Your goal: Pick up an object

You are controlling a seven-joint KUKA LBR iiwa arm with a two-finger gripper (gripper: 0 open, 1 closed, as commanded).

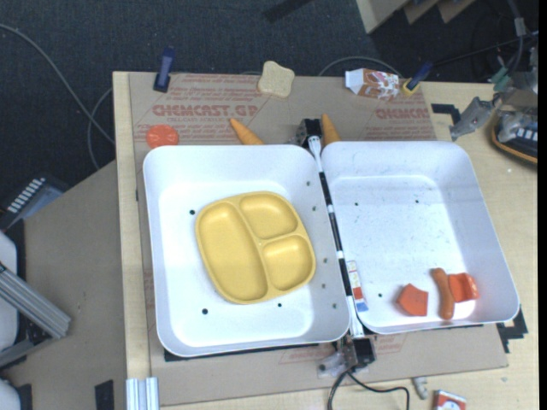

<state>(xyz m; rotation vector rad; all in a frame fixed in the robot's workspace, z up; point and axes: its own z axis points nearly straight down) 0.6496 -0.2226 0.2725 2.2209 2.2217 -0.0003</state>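
- Bins are seen side by side on a cardboard-covered bench (128, 229): a left bin (167, 229) and a right bin (402, 165), touching along their inner rims.
- Three small candidate objects are grouped in the near right corner of the right bin: an orange block (414, 300), a red-orange sausage (443, 293) just beside it, and a red-orange block (462, 287) touching the sausage's far side.
- A yellow divided plate (255, 246) with three compartments is laid flat in the middle of the left bin, turned at a slant to the bin's walls.
- Outside the bins, along the far edge of the bench, a slice of bread (276, 78), a small carton (373, 83), a blue clip (163, 68) and an orange disc (161, 135) are scattered.
- Two carrot-like pieces (245, 131) (329, 129) are set just beyond the bins' far rims.
- How far the gripper is opened, and whether anything is held by it, cannot be told.
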